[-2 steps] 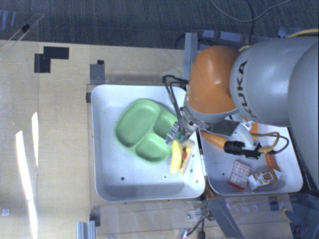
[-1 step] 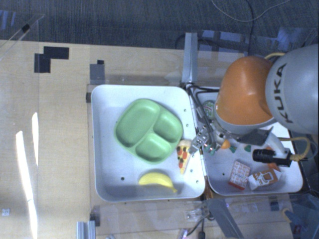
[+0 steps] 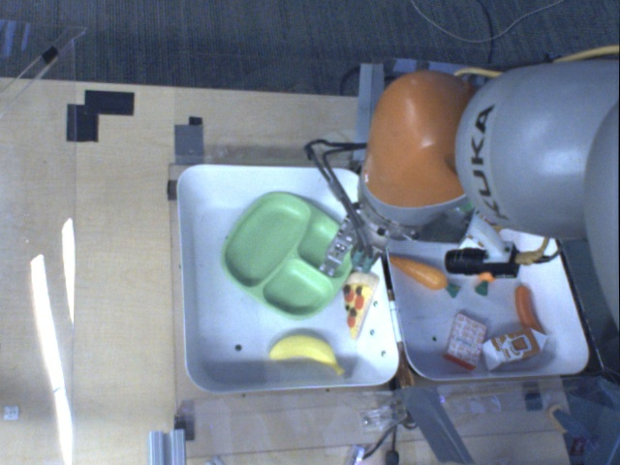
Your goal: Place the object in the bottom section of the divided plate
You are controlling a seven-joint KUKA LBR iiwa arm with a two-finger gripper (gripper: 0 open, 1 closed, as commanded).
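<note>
A green divided plate (image 3: 276, 245) lies in the left bin (image 3: 199, 289), and its lower section (image 3: 295, 287) holds nothing. My gripper (image 3: 342, 250) hangs over the plate's right rim, under the orange band of the arm. Just below and to the right of it, a yellow pizza-slice toy (image 3: 358, 300) with red and dark spots lies against the bin's right wall. Its top end is close to the gripper, and I cannot tell if the two touch. A yellow banana (image 3: 305, 350) lies near the left bin's front edge.
The right bin (image 3: 572, 356) holds a carrot (image 3: 421, 273), a red sausage (image 3: 526, 308), a small red-patterned box (image 3: 466, 339) and a white-and-brown carton (image 3: 513, 347). The arm's bulk covers the back of the right bin.
</note>
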